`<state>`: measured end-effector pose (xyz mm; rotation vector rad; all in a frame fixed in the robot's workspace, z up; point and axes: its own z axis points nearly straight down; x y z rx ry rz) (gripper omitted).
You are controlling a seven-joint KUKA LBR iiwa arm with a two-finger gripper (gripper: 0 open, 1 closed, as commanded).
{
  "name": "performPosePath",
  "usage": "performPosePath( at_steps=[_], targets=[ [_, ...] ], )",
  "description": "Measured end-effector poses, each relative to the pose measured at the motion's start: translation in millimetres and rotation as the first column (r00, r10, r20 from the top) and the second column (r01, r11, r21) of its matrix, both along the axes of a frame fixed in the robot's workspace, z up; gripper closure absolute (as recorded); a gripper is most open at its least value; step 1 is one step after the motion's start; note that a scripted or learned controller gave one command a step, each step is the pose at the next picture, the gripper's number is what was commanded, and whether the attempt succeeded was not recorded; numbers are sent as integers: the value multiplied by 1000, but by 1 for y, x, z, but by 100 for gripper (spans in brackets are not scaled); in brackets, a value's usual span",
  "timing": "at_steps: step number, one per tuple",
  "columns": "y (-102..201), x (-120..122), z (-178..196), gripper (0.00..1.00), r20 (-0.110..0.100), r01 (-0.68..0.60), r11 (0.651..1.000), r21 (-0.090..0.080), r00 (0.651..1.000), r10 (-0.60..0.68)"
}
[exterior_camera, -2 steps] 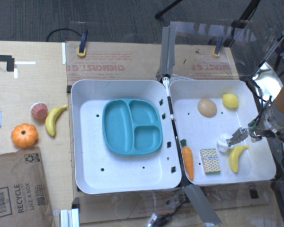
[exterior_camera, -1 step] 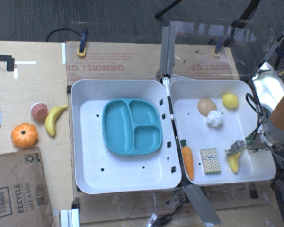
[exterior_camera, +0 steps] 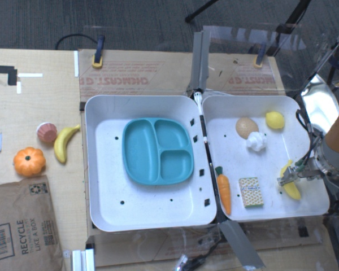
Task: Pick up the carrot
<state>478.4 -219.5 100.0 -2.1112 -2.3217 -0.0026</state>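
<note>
One carrot [exterior_camera: 224, 193] lies well left of the claw [exterior_camera: 287, 179], past one small box [exterior_camera: 251, 192]; one lemon [exterior_camera: 275, 120] sits beyond. Whether the claw is apart or together, I cannot tell.

A robotics lab is indicated: clamped bench [exterior_camera: 34, 95], tripod legs [exterior_camera: 214, 1], white bins [exterior_camera: 101, 208] beside the gripper [exterior_camera: 288, 178].

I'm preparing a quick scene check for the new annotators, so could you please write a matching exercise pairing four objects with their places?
Things:
1. carrot
2. teal plate
3. pumpkin
4. lemon

Places:
A. far right part of the right bin
B. bench, left of both bins
C. right bin's near left edge
D. middle of the left bin

Pairs: 1-C, 2-D, 3-B, 4-A
</note>
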Motion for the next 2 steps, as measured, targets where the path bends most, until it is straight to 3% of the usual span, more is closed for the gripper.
performPosePath(
  at_steps=[1, 2],
  targets=[
    [55, 4, -9, 100, -3, 476, 880, -4, 880, -476],
    [104, 8, 91, 100, -1, 564, 826, -6, 826, -564]
  ],
)
